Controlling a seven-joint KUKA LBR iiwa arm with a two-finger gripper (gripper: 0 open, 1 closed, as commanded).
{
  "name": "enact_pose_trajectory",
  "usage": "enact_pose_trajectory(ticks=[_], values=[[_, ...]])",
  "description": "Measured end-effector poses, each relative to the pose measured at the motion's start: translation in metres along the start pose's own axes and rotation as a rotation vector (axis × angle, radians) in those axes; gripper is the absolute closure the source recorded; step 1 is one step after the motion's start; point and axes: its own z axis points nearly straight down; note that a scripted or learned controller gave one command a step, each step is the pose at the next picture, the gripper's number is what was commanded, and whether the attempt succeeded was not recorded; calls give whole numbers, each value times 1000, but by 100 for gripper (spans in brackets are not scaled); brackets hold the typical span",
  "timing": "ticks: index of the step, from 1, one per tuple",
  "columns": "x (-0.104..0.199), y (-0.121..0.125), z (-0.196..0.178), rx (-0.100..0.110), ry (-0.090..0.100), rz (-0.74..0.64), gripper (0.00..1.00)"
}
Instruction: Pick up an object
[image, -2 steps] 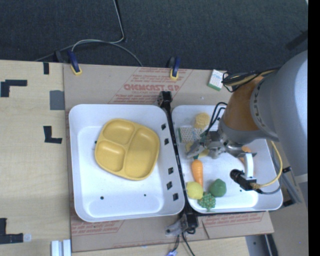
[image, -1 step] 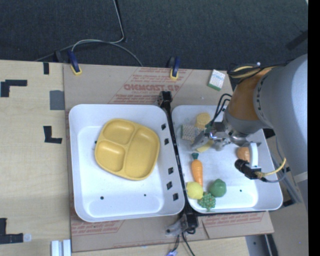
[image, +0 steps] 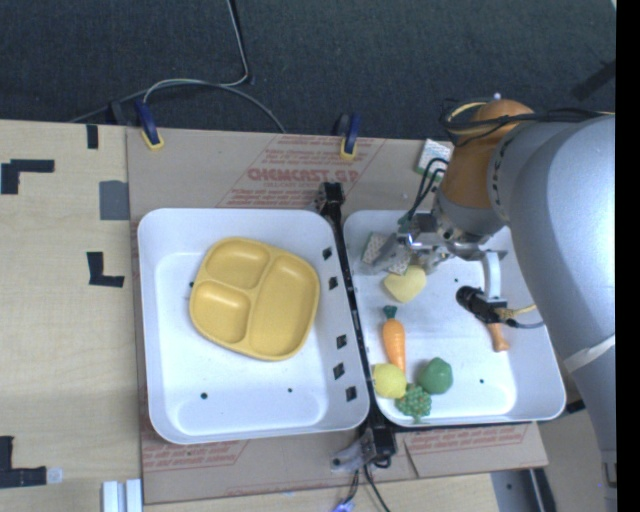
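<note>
the pale yellow toy (image: 405, 286) lies near the back-left of the right bin (image: 520, 395), and my gripper (image: 408, 256) hangs right over it. whether it is gripping, i cannot tell. i judge this the reaching step, grasp not yet made; next i need a straight drop and a firm close on it. below sit the carrot (image: 395, 343), lemon (image: 389, 380), broccoli (image: 415, 402) and green ball (image: 436, 375). a yellow divided plate (image: 254, 297) rests in the left bin (image: 165, 400).

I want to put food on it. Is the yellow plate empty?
Empty. The plate in the left bin shows three bare yellow compartments.
</note>
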Motion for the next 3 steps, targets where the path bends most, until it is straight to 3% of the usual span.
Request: enact_pose_trajectory(ticks=[1, 2, 3], values=[[-1, 0, -11, -1, -3, -1, 100], [-1, 0, -10, 0, -3, -1, 0], [-36, 16, 1, 26, 7, 5, 0]])
